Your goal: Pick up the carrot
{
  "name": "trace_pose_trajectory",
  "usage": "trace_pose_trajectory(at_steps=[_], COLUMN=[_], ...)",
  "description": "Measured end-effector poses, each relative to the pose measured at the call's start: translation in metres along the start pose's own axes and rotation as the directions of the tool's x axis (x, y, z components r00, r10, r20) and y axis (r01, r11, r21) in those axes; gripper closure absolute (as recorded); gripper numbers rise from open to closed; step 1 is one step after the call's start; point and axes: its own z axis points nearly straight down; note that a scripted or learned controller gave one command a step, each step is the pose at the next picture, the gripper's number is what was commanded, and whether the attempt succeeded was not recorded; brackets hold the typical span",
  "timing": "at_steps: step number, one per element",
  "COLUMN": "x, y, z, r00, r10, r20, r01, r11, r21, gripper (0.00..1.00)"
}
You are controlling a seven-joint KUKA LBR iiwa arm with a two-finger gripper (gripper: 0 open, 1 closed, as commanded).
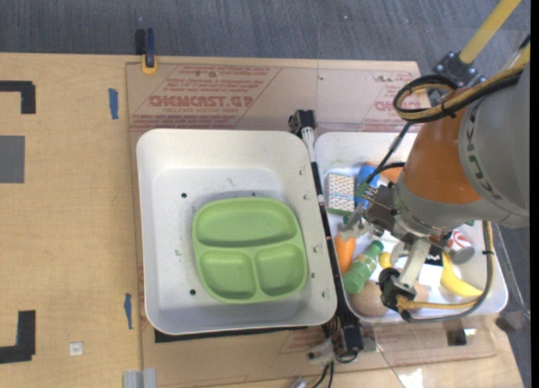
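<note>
**Two white bins, and one light, tapered carrot (345, 250) best taken across its thick end**

Largest on the bench is the left bin (160, 209); it holds one thing, a green three-compartment plate (248, 247) lying flat in its middle, well apart from everything the task concerns; the right bin (498, 289) is crowded, and the arm (438, 172) leans in over much of it, hiding part of what lies there

The gripper (370, 214) hangs low over the left half of the right bin, just above and to the right of the carrot; whether it is released or clenched cannot be told from this angle, and nothing can be seen held in it

Going down in size among the contents: a yellow banana (459, 285) lies near the bin's lower right; a small patterned box (340, 191) stands near the upper left; a green bottle (360, 270) lies aslant just beside the carrot; a brown, rounded thing (367, 298), perhaps a potato, sits below the bottle; a red-and-white item (461, 241) peeps out past the wrist, too hidden to name

Smallest of concern is the carrot itself, orange and short, lying close against the right bin's left wall, between the box above and the bottle below; it looks like a toy, so likely light, stiff and rather smooth, not fragile; the taper could let it squirt out of a pinch near the tip, so the thicker part is the safer hold; the wall on one side and the bottle touching or nearly touching on the other leave little room, and a grip set across the free sides seems wisest
</note>
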Motion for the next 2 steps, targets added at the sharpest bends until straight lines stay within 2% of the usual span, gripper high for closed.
trace_pose_trajectory(at_steps=[2], x=[0.0], y=[0.0], z=[0.0], r00=[1.0], r10=[0.0], r20=[0.0], r01=[0.0], r11=[1.0], r21=[0.0], gripper=[0.0])
